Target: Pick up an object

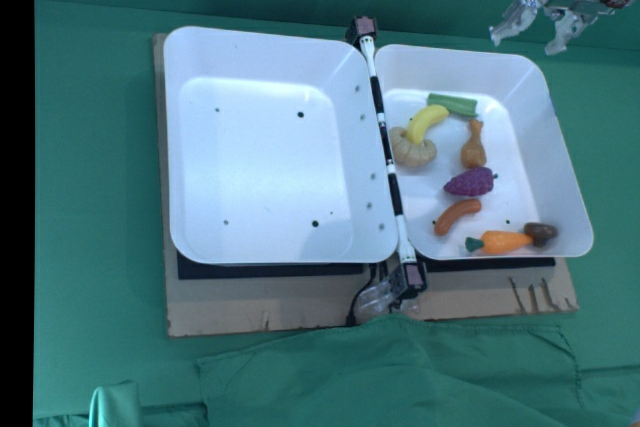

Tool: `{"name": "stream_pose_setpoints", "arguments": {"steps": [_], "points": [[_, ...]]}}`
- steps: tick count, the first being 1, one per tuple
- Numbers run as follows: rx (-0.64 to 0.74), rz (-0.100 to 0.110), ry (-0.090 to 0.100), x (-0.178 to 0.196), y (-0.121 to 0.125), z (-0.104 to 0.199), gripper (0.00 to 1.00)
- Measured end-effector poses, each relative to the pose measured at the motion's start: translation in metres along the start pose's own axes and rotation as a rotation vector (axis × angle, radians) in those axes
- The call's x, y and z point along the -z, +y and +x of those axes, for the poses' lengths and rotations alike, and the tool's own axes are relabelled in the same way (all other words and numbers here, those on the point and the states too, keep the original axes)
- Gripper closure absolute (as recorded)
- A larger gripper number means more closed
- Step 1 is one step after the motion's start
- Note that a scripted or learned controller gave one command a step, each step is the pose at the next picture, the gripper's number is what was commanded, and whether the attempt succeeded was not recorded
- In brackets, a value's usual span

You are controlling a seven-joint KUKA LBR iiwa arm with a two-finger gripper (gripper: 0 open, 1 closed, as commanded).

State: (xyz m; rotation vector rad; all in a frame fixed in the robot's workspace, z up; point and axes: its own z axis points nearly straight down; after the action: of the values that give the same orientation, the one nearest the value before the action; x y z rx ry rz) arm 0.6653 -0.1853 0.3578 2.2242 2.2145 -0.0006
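Observation:
My gripper (537, 25) hangs at the top right, above and behind the far edge of the right bin (560, 150); its two fingers are spread apart with nothing between them. In that bin lie a yellow banana (426, 121), a tan knobbly piece (414, 151), a green vegetable (453, 103), a brown drumstick (474, 144), a purple grape bunch (470, 181), a reddish sausage (458, 214), an orange carrot (500, 241) and a dark brown piece (541, 233).
The left bin (190, 115) stands beside the right one, split from it by a black-and-white striped bar (385, 150). Both rest on a cardboard sheet (250, 315) over green cloth.

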Motion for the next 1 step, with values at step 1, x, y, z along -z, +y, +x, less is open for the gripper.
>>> {"name": "stream_pose_setpoints", "arguments": {"steps": [1], "points": [[0.001, 0.005, 0.000, -0.0424, 0.0069, 0.0005, 0.00]]}}
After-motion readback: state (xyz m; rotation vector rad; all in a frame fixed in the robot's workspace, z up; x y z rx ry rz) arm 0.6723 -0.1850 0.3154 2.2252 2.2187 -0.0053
